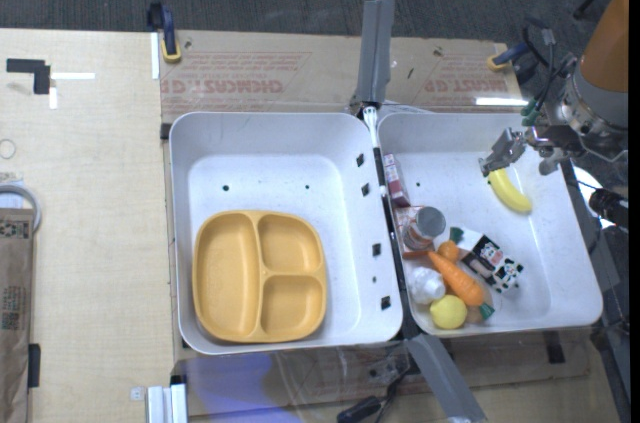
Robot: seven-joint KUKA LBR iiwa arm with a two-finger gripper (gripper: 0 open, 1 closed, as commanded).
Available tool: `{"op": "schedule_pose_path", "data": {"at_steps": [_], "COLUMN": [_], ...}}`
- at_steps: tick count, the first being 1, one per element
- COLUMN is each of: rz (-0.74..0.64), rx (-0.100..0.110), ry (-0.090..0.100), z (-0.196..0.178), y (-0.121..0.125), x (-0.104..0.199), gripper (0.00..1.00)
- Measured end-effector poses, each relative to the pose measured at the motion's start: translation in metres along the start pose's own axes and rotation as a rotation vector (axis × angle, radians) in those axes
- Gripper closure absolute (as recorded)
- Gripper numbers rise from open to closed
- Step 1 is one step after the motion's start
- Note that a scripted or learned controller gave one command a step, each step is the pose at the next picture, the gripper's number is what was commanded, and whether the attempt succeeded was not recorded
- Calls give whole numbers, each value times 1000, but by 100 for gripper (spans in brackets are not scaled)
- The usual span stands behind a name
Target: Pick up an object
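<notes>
Bench (90, 211) of pale wood bears two white bins; pincer (522, 151), state unclear, above banana (510, 191).

- The tabletop (80, 241) is pale wood, running from the left edge under both bins.
- A brown cardboard sheet (300, 76) with red printing lies flat on it behind the bins.
- The left bin (200, 146) and the right bin (560, 301), both shallow and white, sit side by side, touching along their inner rims.
- A black L-shaped mark (30, 71) and white tape strips (70, 78) lie near the far left corner.
- A blue-and-yellow clamp (165, 31) sits at the cardboard's back left corner.
</notes>
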State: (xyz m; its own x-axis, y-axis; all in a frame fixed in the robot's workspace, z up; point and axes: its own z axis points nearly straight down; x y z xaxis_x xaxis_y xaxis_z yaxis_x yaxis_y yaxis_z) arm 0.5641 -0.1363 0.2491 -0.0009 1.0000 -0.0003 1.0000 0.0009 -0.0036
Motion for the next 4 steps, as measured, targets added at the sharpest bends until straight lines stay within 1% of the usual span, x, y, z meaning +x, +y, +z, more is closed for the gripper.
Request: {"op": "schedule_pose_path", "data": {"at_steps": [1, 2, 3, 4], "rz": [40, -52, -54, -64], "rx": [0, 1, -4, -2], "ry": [0, 7, 2, 0], "z": [66, 158, 147, 54], "y": [33, 96, 97, 45], "x": [-46, -69, -69, 24], "gripper": [0, 0, 100, 100]}}
